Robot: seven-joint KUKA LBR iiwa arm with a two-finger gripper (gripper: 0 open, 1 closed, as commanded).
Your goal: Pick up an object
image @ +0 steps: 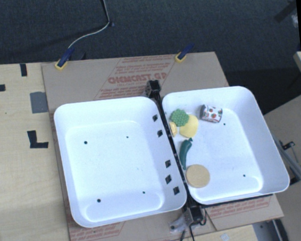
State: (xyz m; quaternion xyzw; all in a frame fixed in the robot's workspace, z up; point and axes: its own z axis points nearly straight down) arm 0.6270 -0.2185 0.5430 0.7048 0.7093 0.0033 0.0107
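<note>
Two white bins sit side by side on a cardboard sheet [135, 76] with red lettering, which lies on the tabletop [17, 174]. The left bin [112, 164] lies at 9 o'clock from the right bin [239, 150], and their inner rims touch along a line of small black clips [167, 164].

All the objects to pick lie in the right bin, mostly toward its 9 o'clock side:
- A bumpy green piece [179, 117] rests at 10 o'clock, touching a yellow piece [190, 127] just below it.
- A curved dark green piece [185, 152] lies at 9 o'clock.
- A flat tan disc [198, 175] sits at about 7 o'clock.
- A small red and white can [211, 114] lies on its side near 12 o'clock, apart from the others.

Whether the end effector is spread or pressed together cannot be told.
</note>
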